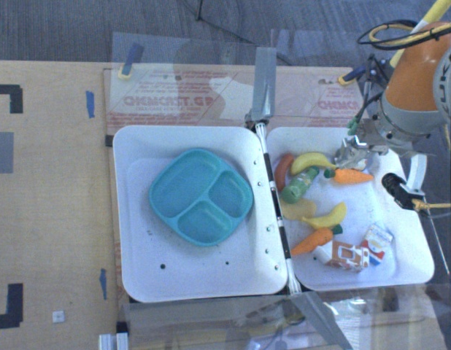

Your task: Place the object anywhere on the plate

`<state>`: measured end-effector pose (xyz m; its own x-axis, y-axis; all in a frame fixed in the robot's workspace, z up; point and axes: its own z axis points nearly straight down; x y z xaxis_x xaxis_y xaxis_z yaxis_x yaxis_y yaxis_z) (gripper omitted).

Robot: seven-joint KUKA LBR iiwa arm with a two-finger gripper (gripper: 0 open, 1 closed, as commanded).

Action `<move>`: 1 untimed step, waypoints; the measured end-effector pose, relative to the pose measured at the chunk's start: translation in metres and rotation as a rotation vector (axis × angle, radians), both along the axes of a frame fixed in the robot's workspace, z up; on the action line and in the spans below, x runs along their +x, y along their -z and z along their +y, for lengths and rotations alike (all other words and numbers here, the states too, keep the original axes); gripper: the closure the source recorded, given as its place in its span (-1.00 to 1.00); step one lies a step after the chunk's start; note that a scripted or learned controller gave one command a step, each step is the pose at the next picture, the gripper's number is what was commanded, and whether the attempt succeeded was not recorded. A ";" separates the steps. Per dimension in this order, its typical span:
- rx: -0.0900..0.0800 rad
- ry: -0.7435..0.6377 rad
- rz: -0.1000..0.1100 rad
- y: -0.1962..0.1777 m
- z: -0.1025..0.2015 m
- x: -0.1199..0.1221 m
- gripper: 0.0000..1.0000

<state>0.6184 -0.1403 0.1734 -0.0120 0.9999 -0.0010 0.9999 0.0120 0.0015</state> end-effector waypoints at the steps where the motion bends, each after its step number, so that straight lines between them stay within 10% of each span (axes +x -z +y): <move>1: 0.003 0.226 0.004 -0.025 0.071 -0.025 1.00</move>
